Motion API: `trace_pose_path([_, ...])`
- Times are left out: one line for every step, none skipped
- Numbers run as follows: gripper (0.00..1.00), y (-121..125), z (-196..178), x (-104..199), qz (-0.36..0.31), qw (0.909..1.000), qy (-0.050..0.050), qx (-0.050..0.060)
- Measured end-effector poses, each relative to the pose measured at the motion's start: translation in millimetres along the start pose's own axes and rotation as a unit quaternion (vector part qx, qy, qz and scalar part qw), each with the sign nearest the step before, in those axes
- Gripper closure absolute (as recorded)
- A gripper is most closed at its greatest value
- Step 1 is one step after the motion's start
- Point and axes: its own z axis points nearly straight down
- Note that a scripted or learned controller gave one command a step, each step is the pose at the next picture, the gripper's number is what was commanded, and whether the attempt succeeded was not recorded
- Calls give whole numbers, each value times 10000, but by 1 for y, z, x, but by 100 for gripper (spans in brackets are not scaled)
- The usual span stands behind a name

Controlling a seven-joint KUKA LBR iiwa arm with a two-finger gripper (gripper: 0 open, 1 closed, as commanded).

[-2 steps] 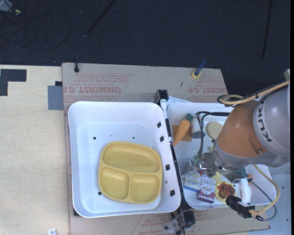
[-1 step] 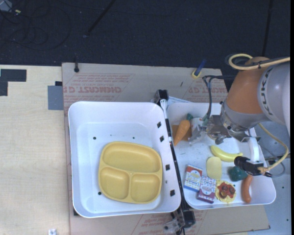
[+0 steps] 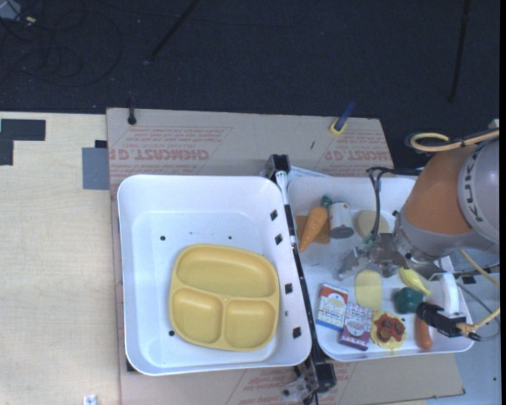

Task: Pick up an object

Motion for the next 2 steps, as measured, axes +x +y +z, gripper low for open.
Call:
trace_pose_path([0, -20, 0, 48, -5, 10000, 0, -6])
trace_pose_path([0, -20, 0, 69, 2, 10000, -6, -11])
